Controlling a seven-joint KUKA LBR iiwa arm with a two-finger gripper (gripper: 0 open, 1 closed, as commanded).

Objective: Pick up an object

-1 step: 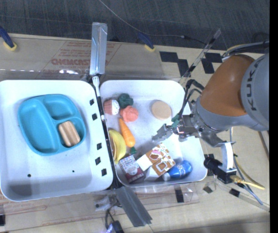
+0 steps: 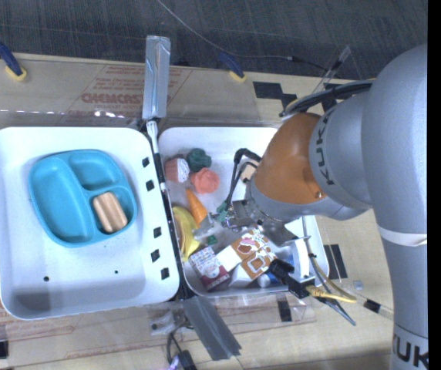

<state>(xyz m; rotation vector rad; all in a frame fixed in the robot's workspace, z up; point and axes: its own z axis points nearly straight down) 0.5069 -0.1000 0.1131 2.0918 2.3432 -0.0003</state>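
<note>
The grey arm [image 2: 367, 153] was seen reaching in from the right over the right bin [image 2: 228, 141], its orange band [image 2: 290, 164] hanging above the bin's middle. The gripper [image 2: 234, 220] was lowered among the clutter in the nearer half of that bin, but it was covered so much by the wrist that whether the jaws were wide or narrow could not be told, and nothing could be seen held between them. The things to be picked were crowded in the right bin. An orange carrot [image 2: 196, 204] and a yellow banana [image 2: 183, 226] were laid against the bin's left wall, just beside the gripper. A brown-and-white printed packet [image 2: 253, 254] and a small red-and-white packet [image 2: 209, 264] were packed close together just below it. Farther back, a dark green item [image 2: 198, 159], a pink round item [image 2: 205, 180] and a paler round item [image 2: 177, 169] were grouped near one another, clear of the gripper. Part of the bin's right side was hidden by the arm. In the left bin [image 2: 20, 284] a blue divided plate [image 2: 58, 199] was set, and a tan bun [image 2: 109, 211] was laid in its lower right compartment, well apart from the gripper. Both bins were carried side by side on the desk [image 2: 359, 260].
</note>
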